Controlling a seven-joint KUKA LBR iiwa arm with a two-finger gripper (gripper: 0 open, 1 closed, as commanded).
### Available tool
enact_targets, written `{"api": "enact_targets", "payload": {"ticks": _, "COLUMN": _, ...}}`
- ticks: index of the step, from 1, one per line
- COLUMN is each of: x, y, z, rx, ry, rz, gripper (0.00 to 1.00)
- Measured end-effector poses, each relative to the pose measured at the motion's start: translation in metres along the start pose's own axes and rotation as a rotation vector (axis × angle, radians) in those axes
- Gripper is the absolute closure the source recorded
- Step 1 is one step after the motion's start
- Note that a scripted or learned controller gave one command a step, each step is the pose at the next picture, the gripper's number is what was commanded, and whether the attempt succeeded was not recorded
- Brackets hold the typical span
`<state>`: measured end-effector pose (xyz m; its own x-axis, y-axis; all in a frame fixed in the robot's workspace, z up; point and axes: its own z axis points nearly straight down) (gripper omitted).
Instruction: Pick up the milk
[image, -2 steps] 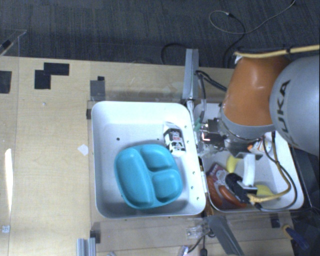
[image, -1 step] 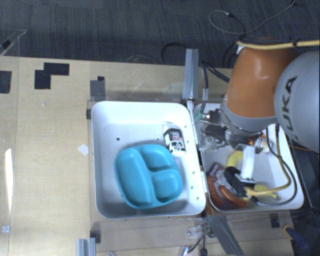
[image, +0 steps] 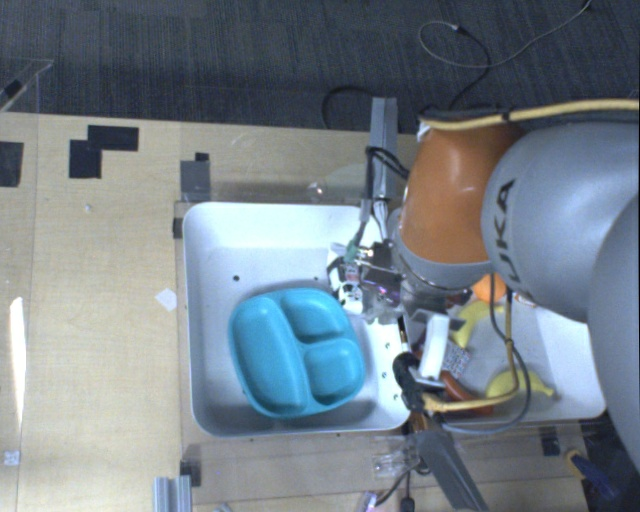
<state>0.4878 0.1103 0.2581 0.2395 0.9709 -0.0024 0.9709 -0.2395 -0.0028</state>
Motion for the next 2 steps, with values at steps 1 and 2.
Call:
{"api": "enact_targets", "payload": {"ticks": 1, "x": 0.046, "y": -0.012, "z": 0.099, "rx": 0.001, "ry": 0.0, "rz": -0.036, "gripper": 1.0}}
{"api": "enact_targets", "payload": {"ticks": 2, "x": 0.055, "y": 0.003, "z": 0.135, "rx": -0.009, "ry": 0.009, "rz": -0.168, "gripper": 1.0}}
